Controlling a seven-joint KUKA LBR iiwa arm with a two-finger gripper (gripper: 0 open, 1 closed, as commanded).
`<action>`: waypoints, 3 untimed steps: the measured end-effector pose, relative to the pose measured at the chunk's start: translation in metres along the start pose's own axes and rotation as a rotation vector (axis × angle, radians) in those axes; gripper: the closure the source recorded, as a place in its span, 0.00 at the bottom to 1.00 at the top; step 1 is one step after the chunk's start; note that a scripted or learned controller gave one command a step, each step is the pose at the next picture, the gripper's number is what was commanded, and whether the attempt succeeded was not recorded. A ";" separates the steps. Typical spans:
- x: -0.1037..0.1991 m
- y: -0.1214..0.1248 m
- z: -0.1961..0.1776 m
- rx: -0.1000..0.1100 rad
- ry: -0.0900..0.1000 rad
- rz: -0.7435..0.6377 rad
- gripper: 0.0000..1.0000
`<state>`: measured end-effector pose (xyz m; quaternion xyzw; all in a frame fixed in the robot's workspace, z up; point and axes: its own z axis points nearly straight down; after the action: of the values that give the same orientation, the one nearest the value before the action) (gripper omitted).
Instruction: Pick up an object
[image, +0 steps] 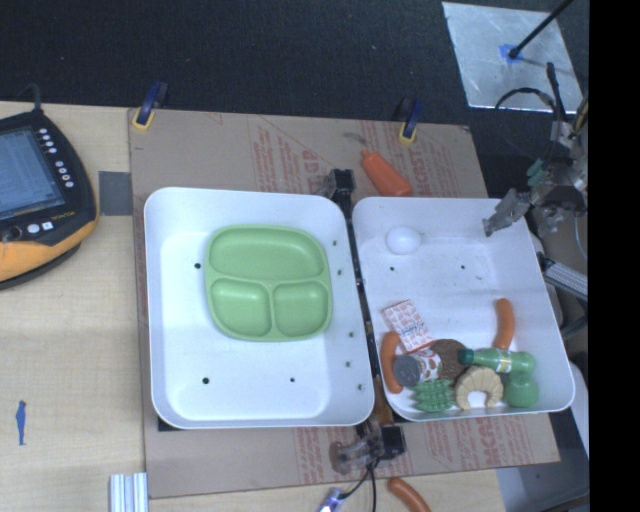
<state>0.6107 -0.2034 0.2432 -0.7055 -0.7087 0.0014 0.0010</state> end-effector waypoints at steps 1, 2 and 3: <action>-0.008 -0.024 0.121 0.003 0.001 -0.001 0.00; -0.009 -0.027 0.047 -0.002 0.000 0.001 0.00; -0.008 -0.049 0.041 0.000 0.001 0.001 0.00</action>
<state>0.5615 -0.2117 0.2026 -0.7058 -0.7084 0.0013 0.0014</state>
